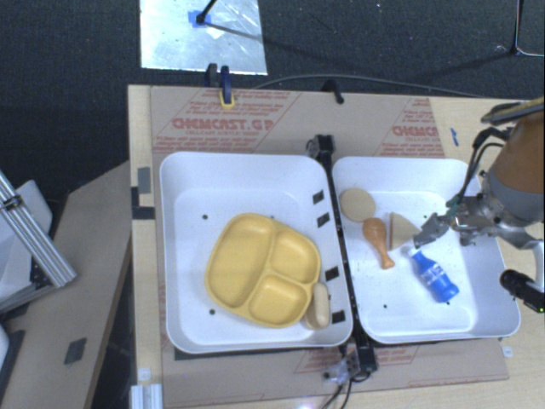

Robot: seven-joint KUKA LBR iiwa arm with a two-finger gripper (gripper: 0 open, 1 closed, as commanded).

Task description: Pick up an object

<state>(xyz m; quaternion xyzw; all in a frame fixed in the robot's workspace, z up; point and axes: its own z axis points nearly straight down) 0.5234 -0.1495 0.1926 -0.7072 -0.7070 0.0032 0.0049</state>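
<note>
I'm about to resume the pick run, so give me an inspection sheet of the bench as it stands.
Surface: two white bins side by side on a printed board.
Job's things: right bin holds a blue bottle, drumstick, tan wedge, round tan disc.
Clutter: left bin holds a yellow divided tray; pale roll beside it.
Gripper: gripper low over right bin, near the bottle.
Cables: black cable behind the bins.
Surroundings: dark floor, foil sheet.

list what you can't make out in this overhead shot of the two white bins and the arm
- Two-finger gripper, camera view: small and dark against the arm's wrist, so open or shut is unclear.
- Grey arm with orange band: cut off by the right edge.
- Blue plastic bottle: label too small to read.
- Small beige oval piece beside the yellow divided plastic tray: too blurred to identify.
</note>
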